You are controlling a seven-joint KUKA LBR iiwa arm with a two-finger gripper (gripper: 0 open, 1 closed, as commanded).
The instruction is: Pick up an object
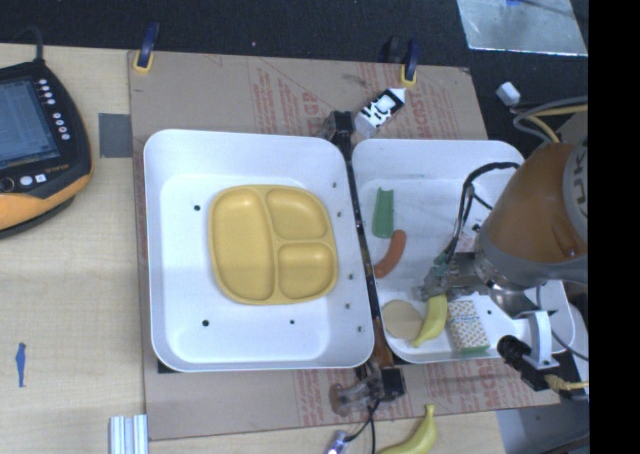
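Wooden tabletop [70,292] carries two shallow white bins; the gripper [440,285] hangs low in the right bin [430,157] just above the small yellow plastic banana [433,320]. Can't tell how its fingers stand. A crowded corner could make the grab slip.

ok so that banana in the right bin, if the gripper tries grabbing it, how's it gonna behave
The banana looks like smooth toy plastic, so probably light, stiff and a bit slippery. Its curved shape may pivot or slide between the fingers. It touches the round tan disc, which could get nudged.
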